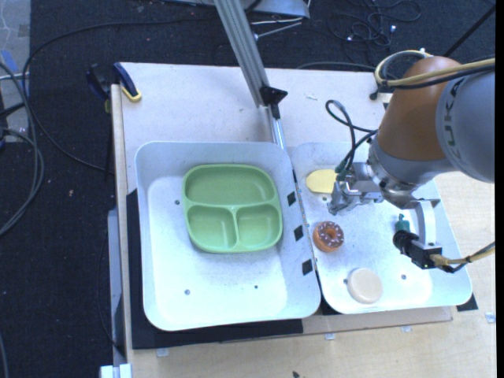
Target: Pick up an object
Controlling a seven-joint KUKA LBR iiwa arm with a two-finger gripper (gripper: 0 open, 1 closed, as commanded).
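— Over in the left bin (pixel 157 211), what sits there?

— A green divided plate (pixel 233 208), flat on the floor of the bin. It looks like stiff, light plastic, smooth and wide; I judge it a poor thing to pinch except at its raised rim.

— And across the divider, in the right bin (pixel 441 290)?

— Three small things. A yellow piece (pixel 320 181) lies at the far side, partly under the arm. A brown doughnut-like ring (pixel 328 235) lies near the middle, and a pale round disc (pixel 365 285) near the front edge, apart from the ring.

— Which would you take?

— The ring, I judge: it is probably a light toy, and gripping across its outer edge should hold. The disc looks smooth and low, likely to slip.

— Where is the pincer (pixel 340 199)?

— Just above the ring, beside the yellow piece. Whether it stands wide or narrow I cannot tell; the wrist hides it.
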